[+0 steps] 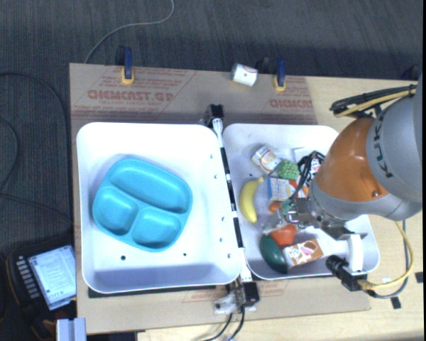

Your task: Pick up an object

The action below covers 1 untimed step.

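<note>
Around the hand (292,215): banana (250,199), packets (278,178).

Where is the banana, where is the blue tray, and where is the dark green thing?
banana (250,199), camera view, middle of its yellow curve.
blue tray (140,203), camera view, ridge between its compartments.
dark green thing (272,254), camera view, middle of its rounded top.
</note>
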Available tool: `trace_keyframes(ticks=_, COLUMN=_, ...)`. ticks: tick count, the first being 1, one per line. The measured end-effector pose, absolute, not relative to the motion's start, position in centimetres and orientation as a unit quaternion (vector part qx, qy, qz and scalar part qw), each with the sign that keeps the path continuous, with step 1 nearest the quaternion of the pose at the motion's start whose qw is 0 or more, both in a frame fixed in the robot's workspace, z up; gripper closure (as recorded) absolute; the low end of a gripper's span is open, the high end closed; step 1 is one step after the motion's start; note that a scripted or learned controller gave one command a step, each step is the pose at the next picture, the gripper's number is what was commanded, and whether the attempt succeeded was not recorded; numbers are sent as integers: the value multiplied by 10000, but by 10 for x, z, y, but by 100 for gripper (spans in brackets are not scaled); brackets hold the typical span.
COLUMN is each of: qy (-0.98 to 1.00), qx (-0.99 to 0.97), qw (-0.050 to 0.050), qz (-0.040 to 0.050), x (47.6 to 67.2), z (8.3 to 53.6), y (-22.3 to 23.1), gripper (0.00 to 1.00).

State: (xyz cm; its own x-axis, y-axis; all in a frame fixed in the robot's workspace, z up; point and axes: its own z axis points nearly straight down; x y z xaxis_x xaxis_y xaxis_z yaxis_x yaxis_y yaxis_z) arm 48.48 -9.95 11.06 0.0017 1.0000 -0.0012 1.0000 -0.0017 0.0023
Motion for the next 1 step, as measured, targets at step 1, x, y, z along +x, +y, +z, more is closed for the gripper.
trace_keyframes(ticks=1, qy=7077, qx=7065, qw=-1, qz=0, x=484, z=184, y=-7, gripper=100)
